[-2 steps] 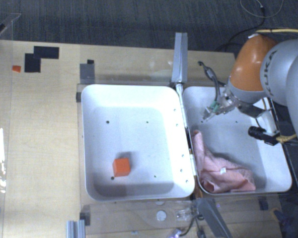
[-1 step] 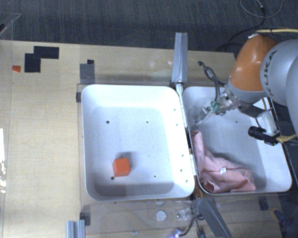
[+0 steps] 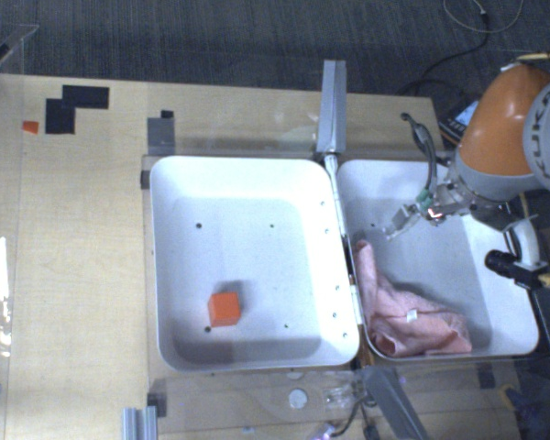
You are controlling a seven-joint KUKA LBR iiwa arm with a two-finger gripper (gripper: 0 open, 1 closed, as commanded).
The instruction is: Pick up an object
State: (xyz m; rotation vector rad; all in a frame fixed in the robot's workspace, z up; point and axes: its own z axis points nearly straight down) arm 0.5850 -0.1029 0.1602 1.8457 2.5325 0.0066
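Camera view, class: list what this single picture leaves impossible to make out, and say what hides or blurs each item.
- Gripper, camera view: small and blurred over the right bin; whether it is open or shut is unreadable.
- Arm: cut off by the right edge.
- Pink cloth: crumpled, so anything under its folds is hidden.
- Orange block in the left bin: too small to show surface detail.

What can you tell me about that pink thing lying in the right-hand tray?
The pink cloth looks like soft fabric, crumpled and folded on itself. It lies in the right bin, along its left wall and near front corner, one strip stretching up beside the wall. A small pale tag-like spot shows near its middle. The gripper is above it in the view, apart from it.
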